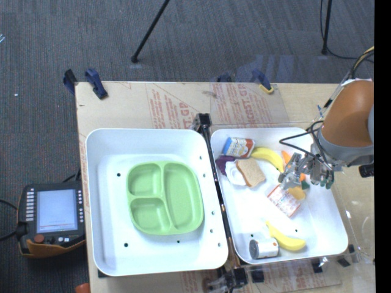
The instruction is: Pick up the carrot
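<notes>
Gripper (297, 176) low in right bin (333, 224) | I can't tell its state | carrot (286, 158) touching its left side, beside banana (269, 157)

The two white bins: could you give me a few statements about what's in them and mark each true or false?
1. The green tray lies in the left bin. True.
2. Two bananas are in the right bin. True: one near the bread, one near the front.
3. The gripper hangs above the left bin. False: it is over the right bin, at the orange carrot.
4. The bread sits in the green tray. False: it lies in the right bin.
5. A small can lies at the right bin's front edge. True.
</notes>
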Available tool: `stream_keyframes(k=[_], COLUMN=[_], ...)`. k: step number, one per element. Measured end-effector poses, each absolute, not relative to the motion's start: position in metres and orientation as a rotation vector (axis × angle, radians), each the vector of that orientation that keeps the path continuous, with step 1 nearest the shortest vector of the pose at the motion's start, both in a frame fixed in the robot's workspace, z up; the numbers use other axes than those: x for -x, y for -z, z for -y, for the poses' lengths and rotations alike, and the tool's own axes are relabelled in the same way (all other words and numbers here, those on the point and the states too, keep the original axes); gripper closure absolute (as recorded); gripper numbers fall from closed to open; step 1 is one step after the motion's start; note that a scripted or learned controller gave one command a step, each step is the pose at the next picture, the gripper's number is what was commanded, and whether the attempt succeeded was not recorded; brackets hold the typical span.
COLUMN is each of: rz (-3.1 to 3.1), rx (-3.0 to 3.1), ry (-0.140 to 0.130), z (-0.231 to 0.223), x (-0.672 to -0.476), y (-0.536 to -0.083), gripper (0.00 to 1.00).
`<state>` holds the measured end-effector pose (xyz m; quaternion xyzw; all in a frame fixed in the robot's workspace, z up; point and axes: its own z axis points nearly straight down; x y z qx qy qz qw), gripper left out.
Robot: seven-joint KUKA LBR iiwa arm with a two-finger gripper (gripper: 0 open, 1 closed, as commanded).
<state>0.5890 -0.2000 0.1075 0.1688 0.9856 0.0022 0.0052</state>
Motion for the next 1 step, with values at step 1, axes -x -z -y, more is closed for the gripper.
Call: stream_keyframes(k=[1], rz=[-3.041], rx=[-0.772], ry=[-0.005], z=[0.1297], x=[-0.5989], y=[-0.142], gripper=[1.0])
